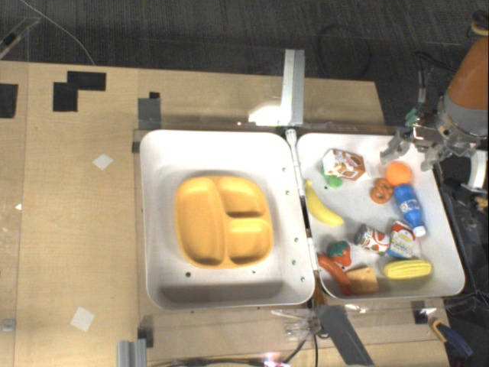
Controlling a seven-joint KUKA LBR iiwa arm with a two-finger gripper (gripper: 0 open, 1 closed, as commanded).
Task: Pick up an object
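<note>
The claw (409, 145) hangs spread at the right bin's (457, 266) far edge — descending, it may nudge the orange ball (398, 173) aside, not grip it.

This is a robotics lab or test cell. A pale wooden surface (69, 205) at the frame's left and centre carries two shallow white bins (153, 228) fixed side by side with metal brackets (293, 90), black marker patches (76, 89) lie at upper left, loose cables (298, 350) trail at the bottom edge, and dark carpet (191, 14) runs across the top.
</note>
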